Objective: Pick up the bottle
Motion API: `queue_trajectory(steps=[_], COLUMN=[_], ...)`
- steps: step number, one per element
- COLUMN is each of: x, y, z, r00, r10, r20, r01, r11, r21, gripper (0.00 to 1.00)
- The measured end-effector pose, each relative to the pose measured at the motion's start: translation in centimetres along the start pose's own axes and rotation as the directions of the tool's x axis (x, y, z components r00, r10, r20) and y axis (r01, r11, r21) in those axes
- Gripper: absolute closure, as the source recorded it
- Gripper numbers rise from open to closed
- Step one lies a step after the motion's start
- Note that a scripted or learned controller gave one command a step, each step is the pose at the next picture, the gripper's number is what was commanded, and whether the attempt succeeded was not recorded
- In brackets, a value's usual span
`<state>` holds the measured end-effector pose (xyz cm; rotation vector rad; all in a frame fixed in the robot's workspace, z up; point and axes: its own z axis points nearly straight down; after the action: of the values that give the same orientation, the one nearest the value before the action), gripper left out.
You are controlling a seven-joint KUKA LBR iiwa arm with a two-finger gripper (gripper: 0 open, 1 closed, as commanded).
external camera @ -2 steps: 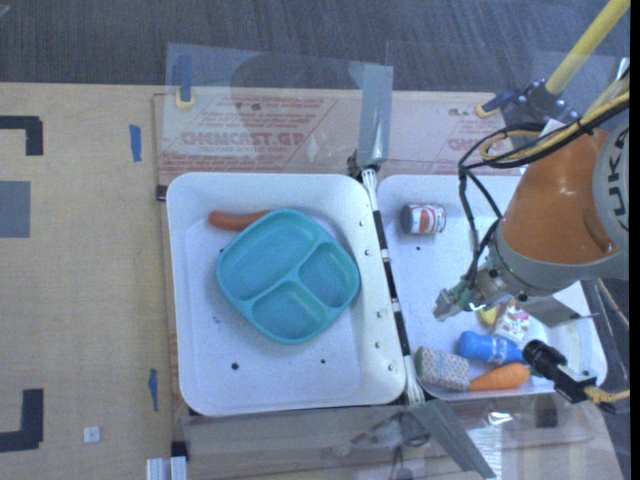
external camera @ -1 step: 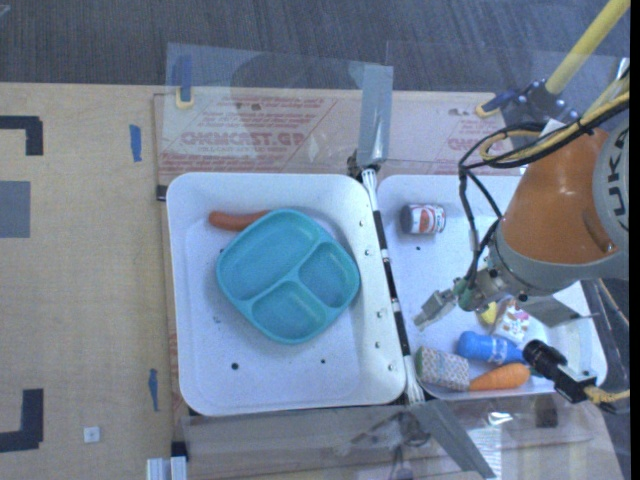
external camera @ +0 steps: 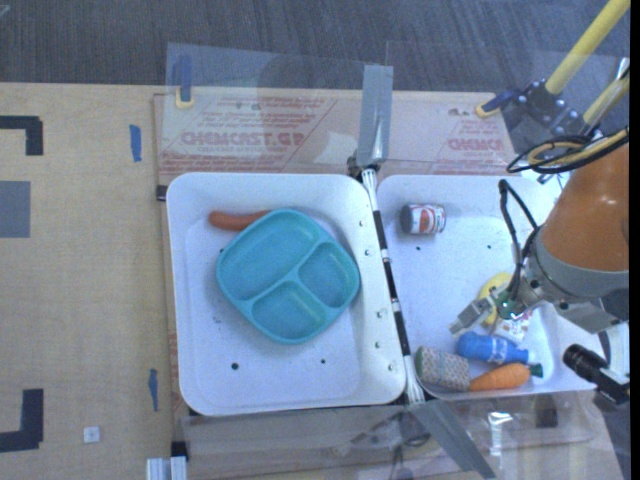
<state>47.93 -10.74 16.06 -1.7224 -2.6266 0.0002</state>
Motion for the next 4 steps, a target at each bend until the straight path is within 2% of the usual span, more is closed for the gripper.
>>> queue_trajectory(steps=[1, 2, 3, 4], x=[-0.7, -0.8, 4.0, 4.0], y=[0.1, 0.1, 1.8, 1.8], z=[7.2, 6.2, -5.5, -5.5], r00=[0.986, 0.987, 0.999, 0.999], r10=[-0.164, -0.16, 0.046, 0.046], r20=[0.007, 0.01, 0.002, 0.002], r01=[0.165, 0.16, -0.046, -0.046], r11=[0.986, 0.987, 0.999, 0.999], r21=[-0.01, -0.013, -0.002, -0.002], gripper=[0.0, 1.0, 1.0, 0.0])
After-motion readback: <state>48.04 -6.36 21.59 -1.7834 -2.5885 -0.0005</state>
